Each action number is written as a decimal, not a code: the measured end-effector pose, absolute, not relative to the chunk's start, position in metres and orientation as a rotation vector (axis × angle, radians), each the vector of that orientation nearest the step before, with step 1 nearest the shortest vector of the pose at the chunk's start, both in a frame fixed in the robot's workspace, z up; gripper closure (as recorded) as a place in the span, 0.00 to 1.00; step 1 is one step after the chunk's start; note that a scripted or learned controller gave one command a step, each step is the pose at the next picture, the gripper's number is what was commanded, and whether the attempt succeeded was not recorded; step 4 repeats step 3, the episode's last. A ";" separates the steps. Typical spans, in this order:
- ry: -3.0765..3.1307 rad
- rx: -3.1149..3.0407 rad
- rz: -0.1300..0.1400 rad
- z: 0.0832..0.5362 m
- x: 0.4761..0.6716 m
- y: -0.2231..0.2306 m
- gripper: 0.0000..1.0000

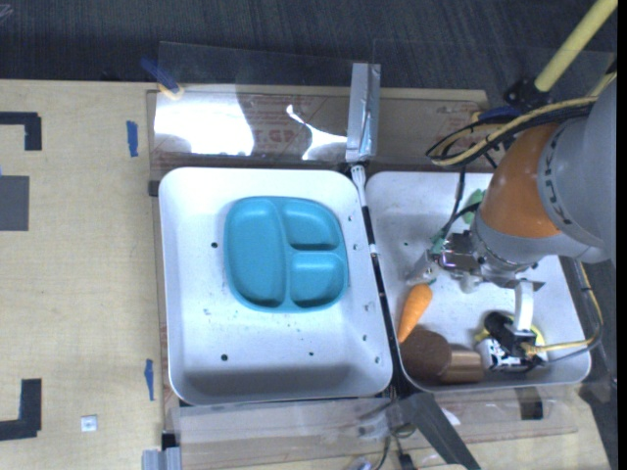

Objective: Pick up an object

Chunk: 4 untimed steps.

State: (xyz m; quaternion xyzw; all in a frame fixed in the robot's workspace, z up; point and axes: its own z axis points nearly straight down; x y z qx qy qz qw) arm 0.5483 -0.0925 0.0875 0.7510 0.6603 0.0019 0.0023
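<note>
Camera view, over the bench: what do we have in the right bin (397, 209)?
— We have a carrot (415, 307) lying near the bin's left wall; the gripper (460, 262) hangs just to its upper right, low over the floor; we cannot tell whether it is apart or together, and nothing shows clamped in it.
— So which thing do we take?
— We judge the carrot the likeliest pick, being nearest; a brown lump (429, 353) with a tan stub sits just below it, and we cannot tell whether the two touch.
— How does the carrot lie?
— Its long axis runs on a slant; the thick end sits up and to the right, toward the gripper; the thin tip points down and to the left, toward the wall and the brown lump.
— And how do we do the step well?
— We would close across the axis, not along it; we would take the thicker half, clear of wall and lump alike; we would come straight down and lift only once the hold is sure.
— And the left bin (196, 346)?
— It bears a blue divided plate (286, 253), well apart from all this.
</note>
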 end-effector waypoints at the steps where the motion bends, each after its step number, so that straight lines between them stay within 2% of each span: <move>1: 2.033 2.389 0.006 0.155 0.520 -0.095 0.00; 2: 2.310 2.125 0.005 0.087 0.553 -0.094 0.00; 3: 2.305 2.122 0.010 0.100 0.555 -0.095 1.00; 4: 2.305 2.122 0.010 0.100 0.555 -0.095 1.00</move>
